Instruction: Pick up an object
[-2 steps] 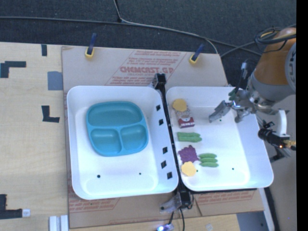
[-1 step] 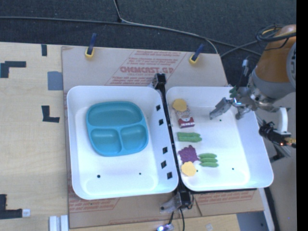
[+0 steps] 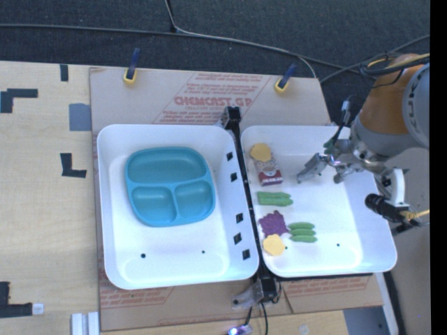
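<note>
Now our tool hangs open and empty over the right bin; toys cluster at nine o'clock, so we risk closing on nothing.

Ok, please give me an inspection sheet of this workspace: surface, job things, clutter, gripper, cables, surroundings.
Surface: two white bins, left bin and right bin, on a cardboard sheet held by two clamps.
Job things: in the right bin, near its left wall, a yellow round piece, a red-white piece, a long green piece, a purple piece, a small yellow piece, a green pair.
Clutter: a blue divided plate in the left bin.
Gripper: gripper above the right bin, open, holding nothing.
Cables: black cable behind the bench.
Surroundings: dark carpet; wooden panel left.
</note>
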`<move>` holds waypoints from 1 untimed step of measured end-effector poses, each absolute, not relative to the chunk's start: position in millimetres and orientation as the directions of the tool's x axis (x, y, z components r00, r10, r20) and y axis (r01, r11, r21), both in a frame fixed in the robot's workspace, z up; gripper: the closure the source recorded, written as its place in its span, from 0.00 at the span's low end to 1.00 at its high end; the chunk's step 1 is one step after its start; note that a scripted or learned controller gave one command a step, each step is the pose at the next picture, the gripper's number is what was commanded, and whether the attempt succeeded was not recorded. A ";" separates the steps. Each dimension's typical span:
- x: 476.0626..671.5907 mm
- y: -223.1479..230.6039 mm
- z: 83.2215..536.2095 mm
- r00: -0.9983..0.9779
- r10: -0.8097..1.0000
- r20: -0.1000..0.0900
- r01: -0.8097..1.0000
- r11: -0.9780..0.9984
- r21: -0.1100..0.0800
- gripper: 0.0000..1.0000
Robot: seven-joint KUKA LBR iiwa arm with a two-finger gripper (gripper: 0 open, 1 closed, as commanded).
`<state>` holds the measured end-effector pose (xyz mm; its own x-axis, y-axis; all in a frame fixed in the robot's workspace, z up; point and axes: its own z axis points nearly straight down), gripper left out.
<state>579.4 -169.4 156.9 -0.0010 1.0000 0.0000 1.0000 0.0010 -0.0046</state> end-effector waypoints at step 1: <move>572.3 -176.6 97.9 0.000 1.000 0.000 1.000 0.000 -0.008 0.00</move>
